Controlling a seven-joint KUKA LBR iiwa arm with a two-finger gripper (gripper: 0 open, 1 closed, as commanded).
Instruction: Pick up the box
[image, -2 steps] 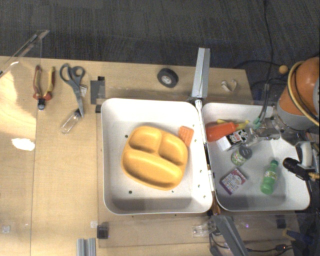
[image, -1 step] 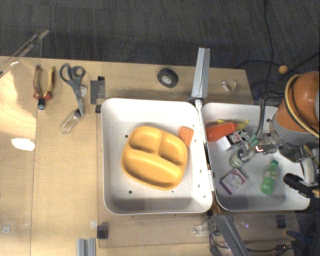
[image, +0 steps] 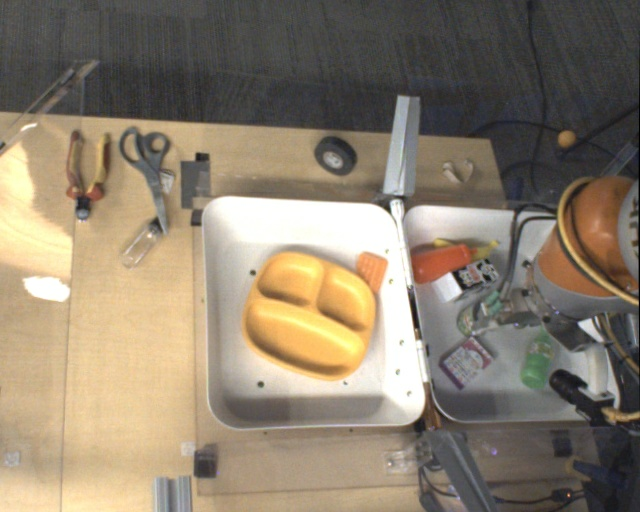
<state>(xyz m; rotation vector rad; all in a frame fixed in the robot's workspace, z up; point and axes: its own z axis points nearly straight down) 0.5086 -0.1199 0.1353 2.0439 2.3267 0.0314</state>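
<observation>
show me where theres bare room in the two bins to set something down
Left bin: bare floor along its left wall and its near edge, around the yellow tray. Right bin: crowded, with the arm over it and the box, red bottle and green bottle inside; just a strip at its near edge.

bins (image: 225, 300): white
worktop (image: 100, 340): pale tan wood
moulded tray (image: 312, 312): yellow-orange
small block (image: 372, 268): orange
bottle (image: 440, 264): red-orange
box (image: 466, 361): purple with a white label
small bottle (image: 537, 364): green
arm (image: 592, 245): orange band on grey
pliers (image: 86, 170): red and yellow handles
tape roll (image: 336, 155): black
scissors (image: 150, 165): grey
</observation>
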